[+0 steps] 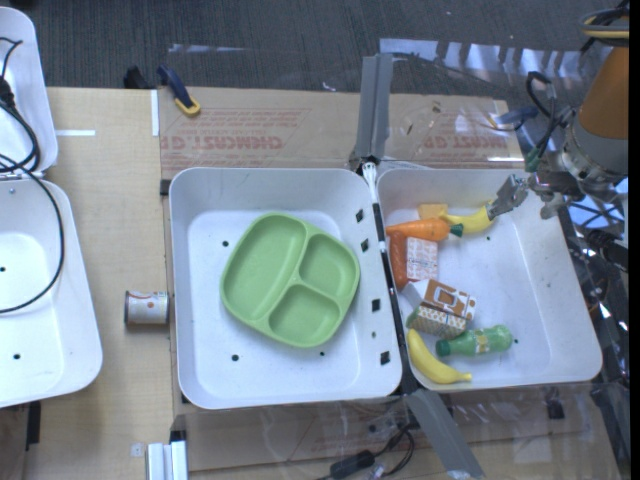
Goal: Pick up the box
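A small brown and white patterned box (443,308) lies in the right bin (560,298), near its front left. An orange and white carton (415,260) lies just behind it, against the bin's left wall. My gripper (522,194) hangs over the back right part of this bin, by the tip of a yellow banana (472,221). It is well behind and to the right of both boxes and touches neither. Nothing shows in its grasp.
An orange carrot (420,229) lies behind the carton. A green bottle (475,343) and a second banana (435,360) lie in front of the patterned box. The left bin (200,348) holds a green divided plate (290,280). A small can (147,308) lies on the bench at left.
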Controlling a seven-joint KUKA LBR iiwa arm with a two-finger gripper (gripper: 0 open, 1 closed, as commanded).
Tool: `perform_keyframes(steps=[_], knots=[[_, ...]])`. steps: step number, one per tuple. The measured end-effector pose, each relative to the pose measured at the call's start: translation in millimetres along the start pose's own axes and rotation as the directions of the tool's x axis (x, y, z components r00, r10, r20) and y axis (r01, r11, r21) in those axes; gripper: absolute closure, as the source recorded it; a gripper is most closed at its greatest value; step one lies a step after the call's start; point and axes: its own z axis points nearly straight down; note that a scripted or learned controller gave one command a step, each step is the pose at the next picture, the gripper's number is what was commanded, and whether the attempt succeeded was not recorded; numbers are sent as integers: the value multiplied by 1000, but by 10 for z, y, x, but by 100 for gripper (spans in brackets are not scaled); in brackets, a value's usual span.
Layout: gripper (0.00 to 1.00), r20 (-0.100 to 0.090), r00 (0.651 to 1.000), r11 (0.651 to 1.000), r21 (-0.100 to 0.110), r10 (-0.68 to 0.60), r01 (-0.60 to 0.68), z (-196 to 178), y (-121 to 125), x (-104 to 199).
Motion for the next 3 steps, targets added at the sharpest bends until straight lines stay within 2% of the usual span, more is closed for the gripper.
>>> perform_keyframes(steps=[1, 2, 3], knots=[[0, -1, 994, 994, 2, 106, -106, 764, -603, 377], [0, -2, 1000, 1000, 1, 19, -19, 1024, -1116, 125], [0, 0, 895, 895, 1, 445, -445, 1022, -739, 172]])
